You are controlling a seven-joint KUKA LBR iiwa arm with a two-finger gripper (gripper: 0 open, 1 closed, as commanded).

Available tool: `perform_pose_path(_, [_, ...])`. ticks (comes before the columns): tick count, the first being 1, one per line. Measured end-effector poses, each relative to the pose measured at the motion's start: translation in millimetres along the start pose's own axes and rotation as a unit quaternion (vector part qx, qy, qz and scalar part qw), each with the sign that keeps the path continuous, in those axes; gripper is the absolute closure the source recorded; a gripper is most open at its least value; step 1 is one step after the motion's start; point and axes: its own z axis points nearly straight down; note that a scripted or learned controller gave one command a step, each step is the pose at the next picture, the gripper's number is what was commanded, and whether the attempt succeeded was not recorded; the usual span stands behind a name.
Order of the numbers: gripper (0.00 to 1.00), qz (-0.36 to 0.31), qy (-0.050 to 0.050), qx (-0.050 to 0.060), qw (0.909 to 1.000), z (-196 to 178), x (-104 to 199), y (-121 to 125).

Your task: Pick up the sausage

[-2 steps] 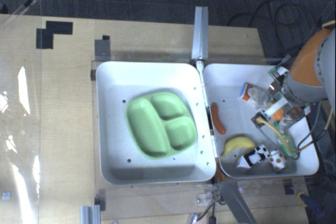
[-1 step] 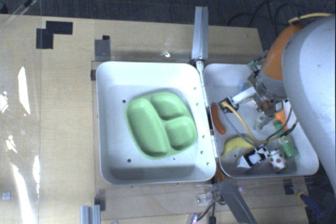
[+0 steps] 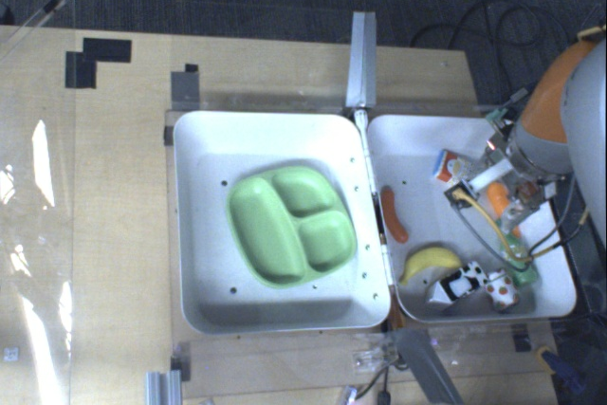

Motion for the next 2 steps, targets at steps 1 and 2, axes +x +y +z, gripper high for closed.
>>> perform_pose_path(1, [0.0,0.073,0.008,0.003,0.9973,30.8,-13.7,24.9])
perform_pose_path(2, [0.0,0.13,-0.006,0.002,0.9915,34.0,35.0,27.5])
